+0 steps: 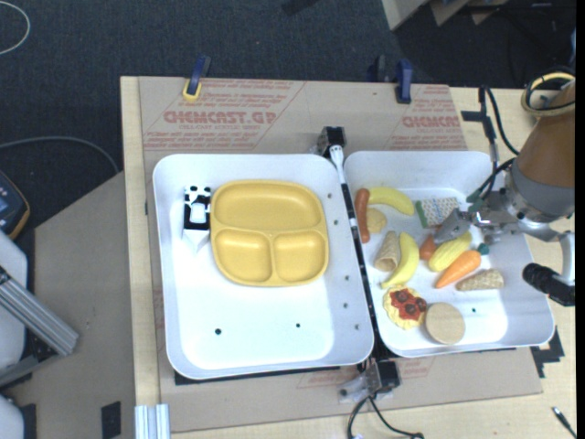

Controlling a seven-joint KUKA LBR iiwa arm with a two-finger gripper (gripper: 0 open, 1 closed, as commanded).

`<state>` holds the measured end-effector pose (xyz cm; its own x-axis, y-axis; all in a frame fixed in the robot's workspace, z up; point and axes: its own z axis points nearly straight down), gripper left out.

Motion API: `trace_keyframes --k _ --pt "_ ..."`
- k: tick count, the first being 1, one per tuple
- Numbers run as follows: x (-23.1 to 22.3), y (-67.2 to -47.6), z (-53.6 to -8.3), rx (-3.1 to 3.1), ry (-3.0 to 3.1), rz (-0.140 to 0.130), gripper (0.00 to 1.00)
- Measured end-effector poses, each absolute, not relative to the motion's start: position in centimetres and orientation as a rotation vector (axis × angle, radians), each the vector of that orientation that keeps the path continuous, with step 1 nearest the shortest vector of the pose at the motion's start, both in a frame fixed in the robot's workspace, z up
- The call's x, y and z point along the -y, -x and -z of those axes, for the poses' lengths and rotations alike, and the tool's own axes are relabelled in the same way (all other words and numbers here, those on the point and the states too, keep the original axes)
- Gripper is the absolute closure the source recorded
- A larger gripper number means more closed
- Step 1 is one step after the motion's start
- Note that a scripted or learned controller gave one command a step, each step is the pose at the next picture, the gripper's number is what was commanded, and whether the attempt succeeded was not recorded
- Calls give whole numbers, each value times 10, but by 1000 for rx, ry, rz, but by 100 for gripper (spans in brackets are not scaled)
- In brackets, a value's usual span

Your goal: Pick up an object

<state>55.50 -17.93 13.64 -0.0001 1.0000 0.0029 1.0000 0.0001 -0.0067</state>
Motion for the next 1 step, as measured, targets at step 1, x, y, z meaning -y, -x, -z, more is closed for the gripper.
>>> trace_keyframes --k 1 --pt "179 -558 -88 2221 2223 7 0"
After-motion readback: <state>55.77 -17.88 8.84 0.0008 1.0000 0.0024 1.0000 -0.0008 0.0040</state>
